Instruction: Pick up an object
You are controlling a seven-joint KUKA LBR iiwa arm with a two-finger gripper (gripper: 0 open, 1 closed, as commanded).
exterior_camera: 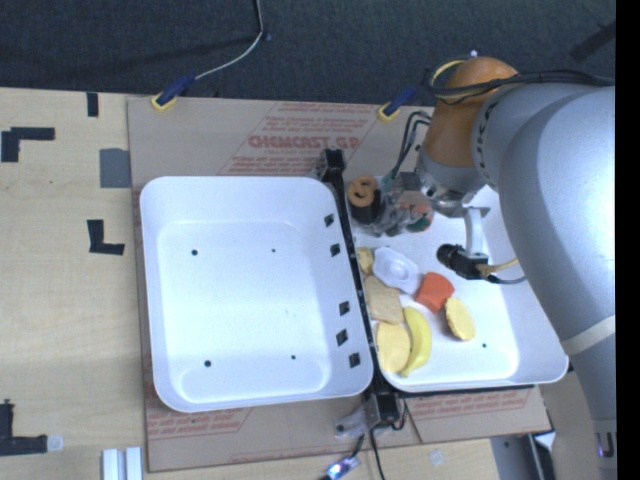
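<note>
The arm [560, 158] hides the right bin's [500, 363] far corner.

two white bins on the bench: a left bin [160, 268] and a right bin [500, 358]. in the right one, one banana [421, 340], one orange-red piece [434, 290], one small white object [393, 268], and three pale yellow-tan pieces, at [459, 319], [393, 346] and [381, 300]. one dark round item [361, 196] sits near the top. one arm [560, 188].

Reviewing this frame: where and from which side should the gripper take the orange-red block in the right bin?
Probably straight down across the orange-red block, fingers on its upper-right and lower-left sides. The white piece crowds its left; the right bin floor looks bare beyond its lower right.
</note>
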